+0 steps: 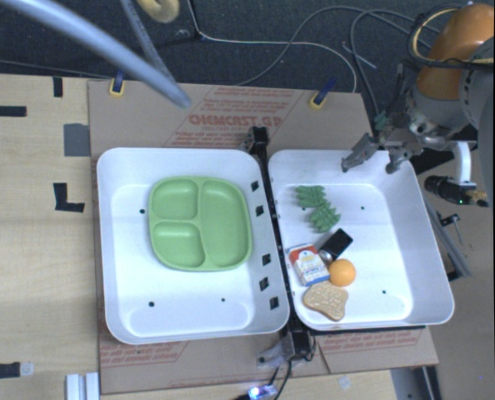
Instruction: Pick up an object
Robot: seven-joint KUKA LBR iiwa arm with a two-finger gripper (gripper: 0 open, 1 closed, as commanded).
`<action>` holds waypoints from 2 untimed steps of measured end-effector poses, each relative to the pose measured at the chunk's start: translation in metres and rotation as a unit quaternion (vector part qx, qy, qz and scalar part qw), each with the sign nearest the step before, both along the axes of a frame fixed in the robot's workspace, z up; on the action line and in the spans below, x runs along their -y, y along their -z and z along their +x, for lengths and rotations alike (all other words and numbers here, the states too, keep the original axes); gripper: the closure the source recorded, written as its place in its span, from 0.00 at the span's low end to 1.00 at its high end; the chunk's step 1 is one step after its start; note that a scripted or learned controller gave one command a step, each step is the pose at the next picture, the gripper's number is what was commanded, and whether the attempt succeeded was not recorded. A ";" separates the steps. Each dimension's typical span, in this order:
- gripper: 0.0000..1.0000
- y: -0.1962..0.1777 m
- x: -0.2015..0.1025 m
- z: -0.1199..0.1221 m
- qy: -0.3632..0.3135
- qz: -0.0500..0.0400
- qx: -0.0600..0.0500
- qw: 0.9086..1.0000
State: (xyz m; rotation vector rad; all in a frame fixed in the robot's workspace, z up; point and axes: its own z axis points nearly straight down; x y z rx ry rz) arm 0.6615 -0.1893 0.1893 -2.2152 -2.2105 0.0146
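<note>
My gripper hangs over the far rim of the right bin, its two fingers spread apart and open with nothing between them. Below it in that bin lie two green leafy pieces, a black block, a small red and white carton, an orange ball and a tan bread slice. All of these sit well toward the near left of the gripper, apart from it.
The left bin holds a green divided plate. A clamp sits where the bins meet at the back. Cables trail over the dark backdrop. A grey pole crosses the upper left.
</note>
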 end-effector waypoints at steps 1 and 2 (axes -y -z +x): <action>0.00 -0.010 -0.001 0.003 -0.002 -0.001 0.007 1.000; 0.00 0.033 0.002 0.000 -0.002 -0.002 0.006 1.000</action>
